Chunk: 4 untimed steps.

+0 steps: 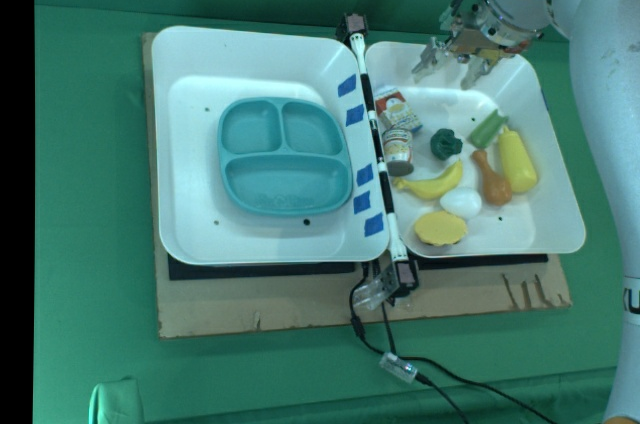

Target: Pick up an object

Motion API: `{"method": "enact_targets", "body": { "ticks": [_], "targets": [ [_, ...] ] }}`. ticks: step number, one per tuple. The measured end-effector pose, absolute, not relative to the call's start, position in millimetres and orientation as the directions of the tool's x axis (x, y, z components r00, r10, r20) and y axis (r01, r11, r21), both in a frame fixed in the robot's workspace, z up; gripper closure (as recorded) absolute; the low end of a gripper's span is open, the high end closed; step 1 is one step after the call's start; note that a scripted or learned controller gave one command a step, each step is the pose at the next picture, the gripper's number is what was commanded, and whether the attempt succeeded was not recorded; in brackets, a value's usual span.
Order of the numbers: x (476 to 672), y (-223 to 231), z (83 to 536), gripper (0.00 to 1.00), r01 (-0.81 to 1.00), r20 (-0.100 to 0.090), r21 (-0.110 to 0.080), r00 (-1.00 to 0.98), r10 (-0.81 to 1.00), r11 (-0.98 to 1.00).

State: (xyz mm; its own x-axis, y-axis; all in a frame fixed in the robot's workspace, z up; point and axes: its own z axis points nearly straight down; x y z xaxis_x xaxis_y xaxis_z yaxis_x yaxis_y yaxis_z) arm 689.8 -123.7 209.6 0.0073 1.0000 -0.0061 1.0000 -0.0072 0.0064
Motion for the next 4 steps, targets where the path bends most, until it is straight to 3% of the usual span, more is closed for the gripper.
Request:
{"method": "enact_targets", "body": {
  "ticks": [1, 4],
  "targets": [
    [699.2, -113.1, 195.0, 0.00, 1.000, -0.015, -0.014, 0.004, 1.000, -0.004],
    [697.5, -108.2, 189.4, 0.00, 1.000, -0.018, -0.021, 0.008, 1.000, -0.009]
  ]
}}
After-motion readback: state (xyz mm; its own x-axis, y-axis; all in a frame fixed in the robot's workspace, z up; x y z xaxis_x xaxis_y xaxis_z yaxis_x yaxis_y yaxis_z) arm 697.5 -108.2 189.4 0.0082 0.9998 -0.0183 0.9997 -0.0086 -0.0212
